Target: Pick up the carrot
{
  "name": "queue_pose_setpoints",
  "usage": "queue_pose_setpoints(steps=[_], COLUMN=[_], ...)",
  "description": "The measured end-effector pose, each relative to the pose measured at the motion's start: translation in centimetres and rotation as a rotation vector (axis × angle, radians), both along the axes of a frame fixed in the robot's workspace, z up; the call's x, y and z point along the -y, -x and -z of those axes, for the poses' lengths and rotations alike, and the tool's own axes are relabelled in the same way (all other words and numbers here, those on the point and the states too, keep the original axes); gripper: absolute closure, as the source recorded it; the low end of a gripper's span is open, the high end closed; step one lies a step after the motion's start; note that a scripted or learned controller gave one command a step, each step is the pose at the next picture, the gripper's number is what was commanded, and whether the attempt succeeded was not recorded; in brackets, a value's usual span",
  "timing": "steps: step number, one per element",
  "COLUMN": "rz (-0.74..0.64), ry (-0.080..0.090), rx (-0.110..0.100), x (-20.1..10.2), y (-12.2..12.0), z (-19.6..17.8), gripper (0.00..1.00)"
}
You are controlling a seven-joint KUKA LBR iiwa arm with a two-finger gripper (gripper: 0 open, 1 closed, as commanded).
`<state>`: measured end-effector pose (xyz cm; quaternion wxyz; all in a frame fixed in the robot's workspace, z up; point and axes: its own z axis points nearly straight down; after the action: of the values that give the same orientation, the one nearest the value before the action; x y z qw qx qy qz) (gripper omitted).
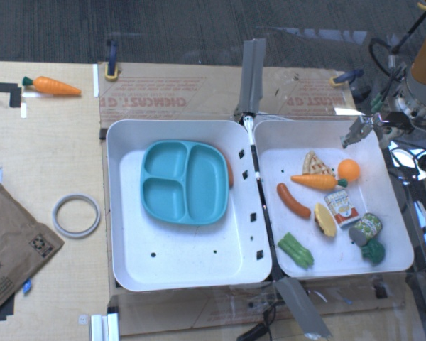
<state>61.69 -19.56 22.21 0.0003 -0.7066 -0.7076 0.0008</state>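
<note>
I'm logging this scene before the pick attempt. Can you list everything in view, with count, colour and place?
bins: 2, white, side by side on the bench
divided plate: 1, turquoise, in the left bin
carrot: 1, orange with green top, in the right bin, upper middle
second carrot: 1, orange with green top, on the bench top left, outside the bins
orange: 1, orange, right bin, beside the carrot's green end
waffle piece: 1, tan, right bin, just above the carrot
sausage: 1, red, right bin, below the carrot
green vegetable: 1, green, right bin, lower left
tape ring: 1, grey, on the bench left of the bins
gripper: 1, grey, above the right bin's upper right corner
</note>
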Motion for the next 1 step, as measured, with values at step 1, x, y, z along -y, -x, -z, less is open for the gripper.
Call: queue_pose_setpoints(steps=[1], rz=[0.183], ry=[-0.007], rx=[0.004], x=[1.50], y=[3.48], z=[11.95], gripper=[0.00])
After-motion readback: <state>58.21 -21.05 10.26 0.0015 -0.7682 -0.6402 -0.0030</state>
